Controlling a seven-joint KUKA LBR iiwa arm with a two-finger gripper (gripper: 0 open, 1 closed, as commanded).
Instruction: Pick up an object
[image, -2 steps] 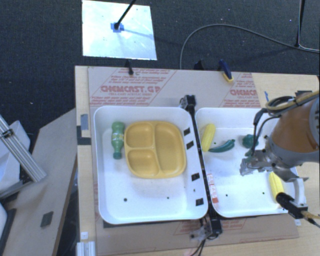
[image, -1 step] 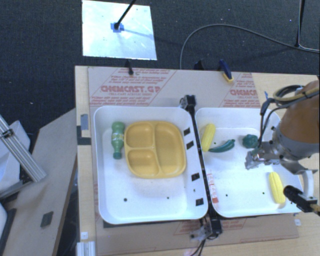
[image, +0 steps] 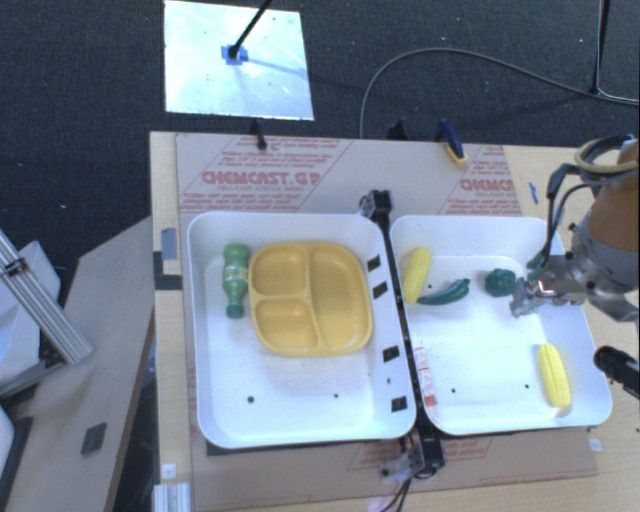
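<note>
Altogether: two corn cobs, one pepper, one bottle, one tray.

1. Two white bins on the surface: the left bin lies well away from the pincer, and the right bin sits beneath it.
2. One yellow divided plate, far to the pincer's left.
3. One green bottle, farther left still.
4. Two yellow corn cobs: one to the pincer's left, one below it.
5. One dark green pepper, left of the pincer.
6. One small green lump, just beside the pincer.
</note>
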